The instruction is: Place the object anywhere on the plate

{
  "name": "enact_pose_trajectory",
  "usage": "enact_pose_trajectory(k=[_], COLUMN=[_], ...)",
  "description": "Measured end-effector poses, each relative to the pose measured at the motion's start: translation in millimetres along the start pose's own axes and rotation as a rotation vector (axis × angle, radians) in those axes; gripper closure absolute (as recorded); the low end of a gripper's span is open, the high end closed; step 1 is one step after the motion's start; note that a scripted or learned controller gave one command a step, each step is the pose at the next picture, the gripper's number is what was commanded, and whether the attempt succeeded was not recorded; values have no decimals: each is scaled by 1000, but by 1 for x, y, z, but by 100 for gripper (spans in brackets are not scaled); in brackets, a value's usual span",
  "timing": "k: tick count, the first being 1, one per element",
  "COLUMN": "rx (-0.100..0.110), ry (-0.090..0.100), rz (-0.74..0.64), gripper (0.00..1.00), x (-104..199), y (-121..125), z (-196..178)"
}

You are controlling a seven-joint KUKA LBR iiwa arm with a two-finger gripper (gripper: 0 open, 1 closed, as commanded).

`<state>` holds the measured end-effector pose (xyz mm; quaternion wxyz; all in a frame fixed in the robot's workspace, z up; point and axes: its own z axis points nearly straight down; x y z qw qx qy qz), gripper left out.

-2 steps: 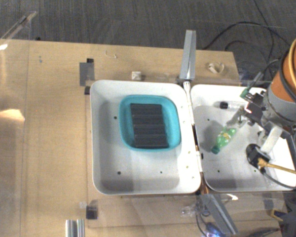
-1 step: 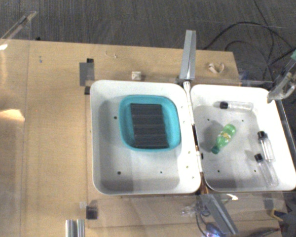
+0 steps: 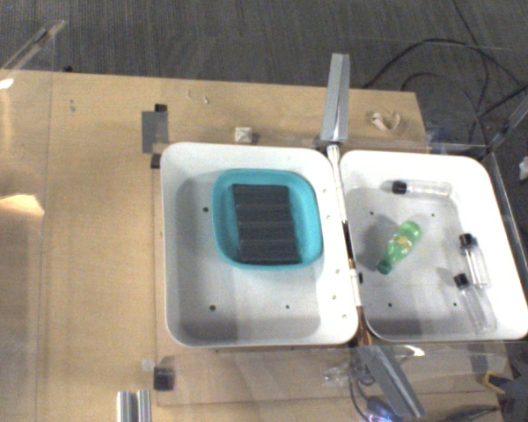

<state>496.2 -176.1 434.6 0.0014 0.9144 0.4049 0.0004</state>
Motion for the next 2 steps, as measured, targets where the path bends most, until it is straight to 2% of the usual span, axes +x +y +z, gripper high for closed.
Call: enact_pose_trajectory(k=[1,2], rx=[-2,1], ry=[-1,1], rz=[-10,-245], gripper=[100,100], x=[3,19], y=[0,6], z=[-10,177])
